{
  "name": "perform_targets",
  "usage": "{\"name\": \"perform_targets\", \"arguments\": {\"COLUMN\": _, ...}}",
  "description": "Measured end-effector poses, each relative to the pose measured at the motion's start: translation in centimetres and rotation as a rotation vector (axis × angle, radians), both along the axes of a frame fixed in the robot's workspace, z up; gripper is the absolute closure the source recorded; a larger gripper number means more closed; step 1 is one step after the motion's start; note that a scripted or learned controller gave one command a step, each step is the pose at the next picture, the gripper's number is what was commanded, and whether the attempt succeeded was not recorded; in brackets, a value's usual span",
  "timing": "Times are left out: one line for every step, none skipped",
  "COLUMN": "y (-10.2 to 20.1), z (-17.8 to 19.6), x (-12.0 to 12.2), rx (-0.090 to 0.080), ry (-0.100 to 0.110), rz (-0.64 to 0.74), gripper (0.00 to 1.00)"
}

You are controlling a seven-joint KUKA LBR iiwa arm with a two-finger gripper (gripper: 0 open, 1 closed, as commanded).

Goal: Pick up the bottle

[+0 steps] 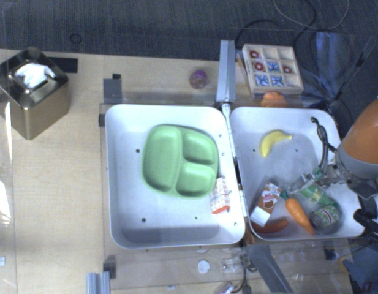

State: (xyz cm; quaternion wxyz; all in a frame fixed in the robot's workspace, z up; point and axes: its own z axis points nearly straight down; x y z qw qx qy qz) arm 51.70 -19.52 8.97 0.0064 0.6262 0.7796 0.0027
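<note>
Though labelled, bottle (324, 215) text unreadable.

The right bin (244, 164) is crowded in its near half: the green bottle (318, 208) lies at the near right, with a carrot (297, 215) just beside it on its left, a small carton (266, 203) further left and a red sausage (269, 226) along the near wall. The gripper (316, 179) and arm (363, 141) block the right side. A banana (274, 141) lies apart at the far end, with bare floor between it and the clutter. In the left bin (124, 225), a green divided plate (179, 160) takes the middle and a snack packet (220, 196) sits beside it.
</note>
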Motion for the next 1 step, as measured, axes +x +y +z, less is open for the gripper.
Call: {"name": "perform_targets", "arguments": {"y": -1.00, "z": -0.05, "x": 0.91, "rx": 0.003, "ry": 0.001, "rz": -0.132, "gripper": 0.00}}
